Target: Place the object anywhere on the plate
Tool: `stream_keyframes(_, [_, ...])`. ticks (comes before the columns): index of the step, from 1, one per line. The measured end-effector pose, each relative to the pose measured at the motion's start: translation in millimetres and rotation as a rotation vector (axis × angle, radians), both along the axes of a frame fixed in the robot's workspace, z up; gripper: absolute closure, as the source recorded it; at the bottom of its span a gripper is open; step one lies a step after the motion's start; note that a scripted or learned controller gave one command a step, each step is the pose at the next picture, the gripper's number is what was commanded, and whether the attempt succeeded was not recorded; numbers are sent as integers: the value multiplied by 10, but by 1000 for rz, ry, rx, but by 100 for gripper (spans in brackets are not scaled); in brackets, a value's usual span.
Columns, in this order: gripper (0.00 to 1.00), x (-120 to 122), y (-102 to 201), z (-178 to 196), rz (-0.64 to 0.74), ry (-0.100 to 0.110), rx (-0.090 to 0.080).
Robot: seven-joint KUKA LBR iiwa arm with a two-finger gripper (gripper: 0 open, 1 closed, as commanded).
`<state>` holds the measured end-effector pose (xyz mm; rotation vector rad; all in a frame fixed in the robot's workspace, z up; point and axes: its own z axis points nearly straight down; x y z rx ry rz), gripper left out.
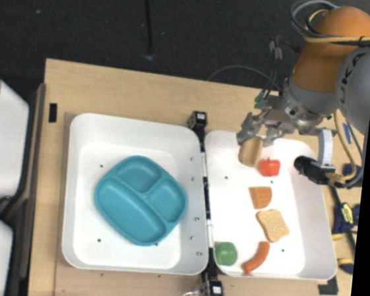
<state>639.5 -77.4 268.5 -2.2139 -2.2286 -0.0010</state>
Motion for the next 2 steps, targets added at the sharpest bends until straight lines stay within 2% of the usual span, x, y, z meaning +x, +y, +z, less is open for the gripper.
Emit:
stream_keyframes(1, [100, 21, 501, -14, 0, 2, 0])
stream_keyframes(2, [100, -62, 926, -129, -1, 1, 0])
